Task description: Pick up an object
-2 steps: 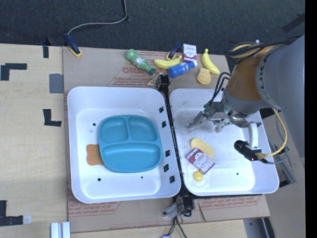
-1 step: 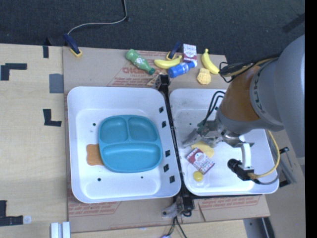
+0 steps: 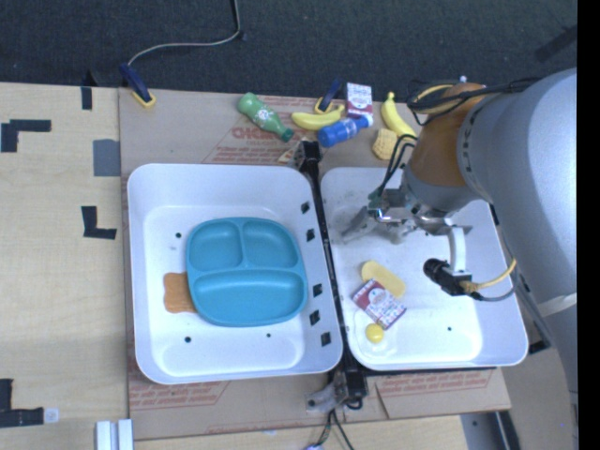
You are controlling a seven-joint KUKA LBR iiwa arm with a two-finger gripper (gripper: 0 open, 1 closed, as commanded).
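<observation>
In the right bin (image 3: 487,340) lie a yellow chip-like piece (image 3: 382,277), a small red and white packet (image 3: 378,302) and a little yellow ball (image 3: 375,334). My gripper (image 3: 373,225) hangs over the upper middle of that bin, its grey fingers spread apart and pointing left and down, with nothing between them. It stands above and slightly left of the yellow piece. The grey arm with its orange band (image 3: 441,153) comes in from the right.
The left bin (image 3: 155,204) holds a blue divided plate (image 3: 247,270) with an orange piece (image 3: 175,292) sticking out under its left edge. Behind the bins lie a green bottle (image 3: 264,116), two bananas (image 3: 316,118), a blue bottle (image 3: 339,132) and a small carton (image 3: 359,97).
</observation>
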